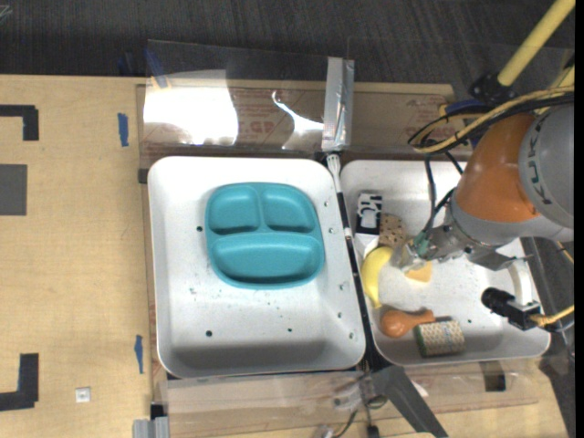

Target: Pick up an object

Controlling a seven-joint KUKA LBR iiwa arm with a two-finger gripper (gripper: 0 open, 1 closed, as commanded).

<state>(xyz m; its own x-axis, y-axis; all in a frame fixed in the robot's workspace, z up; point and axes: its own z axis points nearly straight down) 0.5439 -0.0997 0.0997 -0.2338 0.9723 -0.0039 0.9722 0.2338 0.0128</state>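
Pincer (412,258) low in right bin (474,340) beside banana (374,276).

Robot lab: arm (511,181), taped bench (73,245), bins (173,336).

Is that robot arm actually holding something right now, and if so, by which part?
It cannot be told. The gripper is low in the right bin, just above a small yellowish piece beside the banana, but no grasp is visible.

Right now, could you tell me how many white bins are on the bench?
2: the left bin holds a teal divided plate; the right bin, beside it, has the claw over small items.
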